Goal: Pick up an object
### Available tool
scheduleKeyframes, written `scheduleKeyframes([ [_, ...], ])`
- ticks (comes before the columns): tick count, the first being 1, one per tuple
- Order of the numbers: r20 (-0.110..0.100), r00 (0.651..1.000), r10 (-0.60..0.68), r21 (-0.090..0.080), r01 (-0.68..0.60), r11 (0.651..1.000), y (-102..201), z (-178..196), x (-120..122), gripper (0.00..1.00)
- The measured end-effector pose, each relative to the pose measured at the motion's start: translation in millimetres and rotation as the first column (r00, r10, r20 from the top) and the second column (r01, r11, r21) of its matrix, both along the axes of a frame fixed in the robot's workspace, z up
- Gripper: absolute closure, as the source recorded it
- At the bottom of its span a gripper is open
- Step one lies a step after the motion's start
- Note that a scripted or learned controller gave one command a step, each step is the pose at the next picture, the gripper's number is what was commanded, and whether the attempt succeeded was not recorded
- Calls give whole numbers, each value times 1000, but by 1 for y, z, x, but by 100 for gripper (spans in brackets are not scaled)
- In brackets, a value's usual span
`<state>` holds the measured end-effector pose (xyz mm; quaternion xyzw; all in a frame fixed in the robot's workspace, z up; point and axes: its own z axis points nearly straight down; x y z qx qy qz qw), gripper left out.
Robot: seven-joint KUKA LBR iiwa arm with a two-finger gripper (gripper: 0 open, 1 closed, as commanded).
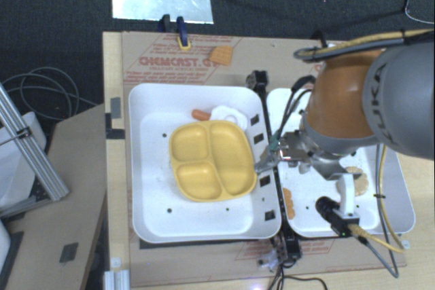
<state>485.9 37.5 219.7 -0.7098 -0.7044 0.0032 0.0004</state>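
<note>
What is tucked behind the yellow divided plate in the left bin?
Past the yellow plate's far edge lie a white cup-like piece and a small orange item. The plate covers their near parts and whatever lies beneath it.

Yellow divided tray (pixel 209 161) in white bin (pixel 153 146); orange item (pixel 200 115) beside it; orange-banded grey arm (pixel 380 102)

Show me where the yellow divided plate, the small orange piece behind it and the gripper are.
yellow divided plate (pixel 211 161), camera view, on its centre ridge.
small orange piece (pixel 200 115), camera view, on its middle.
gripper (pixel 266 159), camera view, at its tip by the plate's edge.
</note>
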Motion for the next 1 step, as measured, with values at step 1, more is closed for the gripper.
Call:
scheduleKeyframes([
  [1, 15, 1000, -4, -4, 4, 1000, -139, 61, 26, 0],
])
